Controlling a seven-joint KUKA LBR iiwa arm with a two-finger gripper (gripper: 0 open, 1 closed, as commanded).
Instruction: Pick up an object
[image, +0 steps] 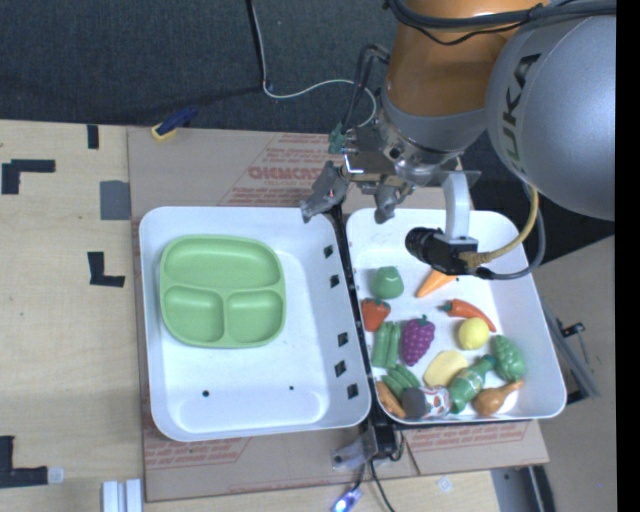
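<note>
Nothing lifted yet: two-finger metal claw (355, 205) splayed wide and bare above the near rim of the shallow white right-hand bin (535, 320), small green plastic pepper (388, 283) and orange plastic carrot (434, 283) lying just below, pick still entirely ahead.

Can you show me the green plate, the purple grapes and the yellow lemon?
Green sectioned plastic plate (222, 290), camera view: middle divider.
Purple toy grape bunch (417, 339), camera view: bunch's centre.
Yellow toy lemon (474, 334), camera view: its middle.

- Green three-compartment plastic tray (222, 291): smooth, softly matt.
- Two shallow white plastic bins (310, 300): smooth, slight sheen.
- Brown cardboard sheet (250, 170) beneath: matt, papery.
- Grey arm shell (570, 90): glossy.
</note>
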